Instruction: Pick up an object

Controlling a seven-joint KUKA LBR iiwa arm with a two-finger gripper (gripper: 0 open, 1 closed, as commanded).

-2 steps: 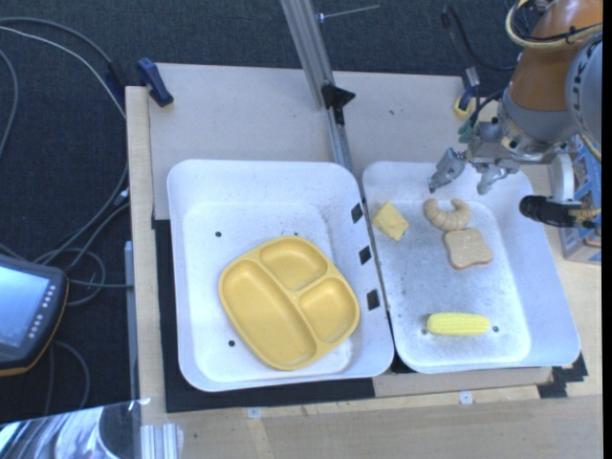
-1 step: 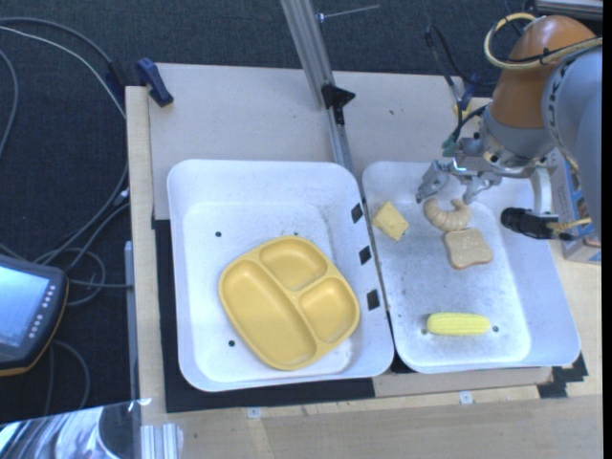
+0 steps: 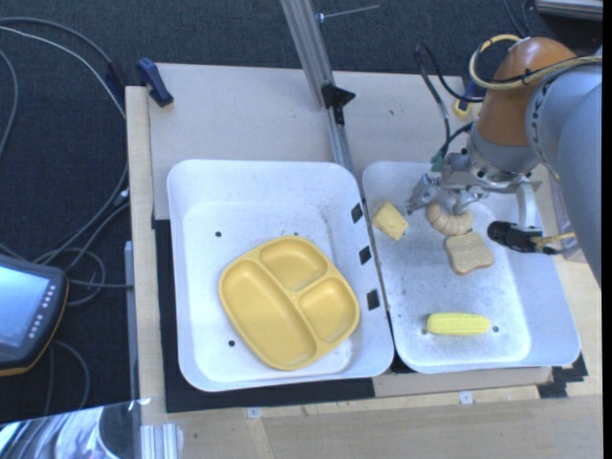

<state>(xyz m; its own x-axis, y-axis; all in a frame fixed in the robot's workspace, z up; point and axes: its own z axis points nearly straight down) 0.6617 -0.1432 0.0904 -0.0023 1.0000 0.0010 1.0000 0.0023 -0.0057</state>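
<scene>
In the right bin (image 3: pixel 545 338) lie a yellow cheese wedge (image 3: pixel 389 221), a curved tan pastry (image 3: pixel 450 222), a slice of toast (image 3: pixel 469 254) and a corn cob (image 3: pixel 458 325). My gripper (image 3: pixel 446 197) hangs low over the far part of this bin, directly above the pastry and close to touching it. The gripper body hides the pastry's far side. The cheese wedge lies just left of the gripper, and the toast just in front of it. No object is seen lifted off the bin floor.
The left bin (image 3: pixel 191 256) holds a yellow divided plate (image 3: pixel 290 300). A metal post (image 3: pixel 316 55) rises at the far edge between the bins. A blue clamp (image 3: pixel 154 80) sits at the bench's far left corner. The arm's cables (image 3: pixel 449 84) hang behind the gripper.
</scene>
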